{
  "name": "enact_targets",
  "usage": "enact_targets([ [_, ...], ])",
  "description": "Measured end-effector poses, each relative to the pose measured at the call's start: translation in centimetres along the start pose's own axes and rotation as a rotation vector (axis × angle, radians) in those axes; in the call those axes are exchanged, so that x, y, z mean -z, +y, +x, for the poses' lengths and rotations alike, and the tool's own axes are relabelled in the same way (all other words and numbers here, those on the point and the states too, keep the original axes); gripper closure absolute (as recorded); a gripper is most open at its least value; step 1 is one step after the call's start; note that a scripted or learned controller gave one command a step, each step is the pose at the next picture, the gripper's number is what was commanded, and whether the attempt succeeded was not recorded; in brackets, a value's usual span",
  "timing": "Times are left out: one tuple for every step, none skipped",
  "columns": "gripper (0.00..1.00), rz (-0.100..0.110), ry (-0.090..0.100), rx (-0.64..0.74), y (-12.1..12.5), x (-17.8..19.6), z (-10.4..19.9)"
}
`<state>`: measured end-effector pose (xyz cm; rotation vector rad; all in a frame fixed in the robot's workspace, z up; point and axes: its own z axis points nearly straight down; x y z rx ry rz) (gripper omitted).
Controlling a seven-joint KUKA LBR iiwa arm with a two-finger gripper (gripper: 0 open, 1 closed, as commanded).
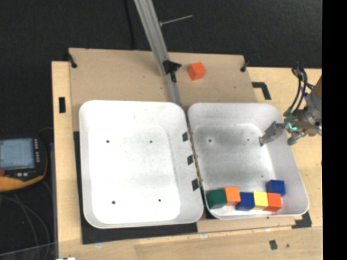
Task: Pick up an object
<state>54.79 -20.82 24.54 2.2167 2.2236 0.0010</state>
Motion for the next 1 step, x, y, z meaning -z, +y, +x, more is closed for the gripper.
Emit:
enact_targets([
  [0.0,0.009,0.002,-0.005,-5.08,-11.78,-0.43],
])
